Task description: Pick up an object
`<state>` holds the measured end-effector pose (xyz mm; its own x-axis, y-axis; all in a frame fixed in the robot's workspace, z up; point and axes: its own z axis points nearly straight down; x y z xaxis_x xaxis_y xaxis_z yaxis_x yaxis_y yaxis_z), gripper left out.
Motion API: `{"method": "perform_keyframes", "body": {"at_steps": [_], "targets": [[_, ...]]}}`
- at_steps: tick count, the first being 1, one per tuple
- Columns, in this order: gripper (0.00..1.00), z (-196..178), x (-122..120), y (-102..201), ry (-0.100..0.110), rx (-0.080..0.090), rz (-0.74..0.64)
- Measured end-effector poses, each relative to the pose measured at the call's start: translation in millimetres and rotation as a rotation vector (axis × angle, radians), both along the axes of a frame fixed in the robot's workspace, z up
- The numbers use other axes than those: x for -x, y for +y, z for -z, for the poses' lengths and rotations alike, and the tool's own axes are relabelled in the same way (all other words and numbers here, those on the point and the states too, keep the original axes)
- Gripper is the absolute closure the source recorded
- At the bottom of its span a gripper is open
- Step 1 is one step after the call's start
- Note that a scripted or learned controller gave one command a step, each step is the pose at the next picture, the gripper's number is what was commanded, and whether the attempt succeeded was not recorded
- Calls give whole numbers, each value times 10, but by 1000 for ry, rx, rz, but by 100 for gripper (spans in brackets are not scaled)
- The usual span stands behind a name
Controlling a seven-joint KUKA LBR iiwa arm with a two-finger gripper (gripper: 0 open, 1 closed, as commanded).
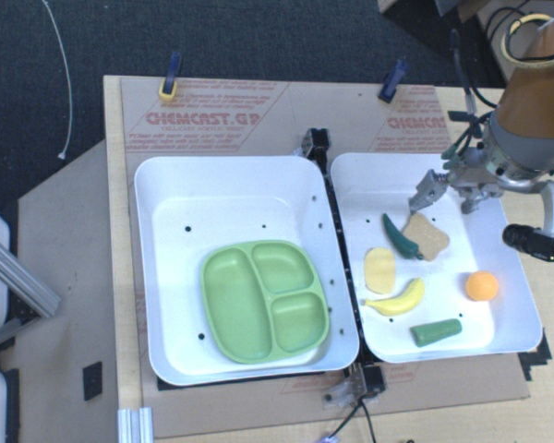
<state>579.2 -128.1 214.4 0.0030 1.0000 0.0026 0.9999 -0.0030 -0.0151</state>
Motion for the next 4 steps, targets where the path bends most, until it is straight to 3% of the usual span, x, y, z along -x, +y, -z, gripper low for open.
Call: {"method": "perform_keyframes", "body": {"at_steps": [1,3,4], "targets": [[0,-77,-29,3,-14,2,-3],[0,1065,-134,-51,-8,1,-2],[0,1288,-142,-49,-14,3,-3]]}}
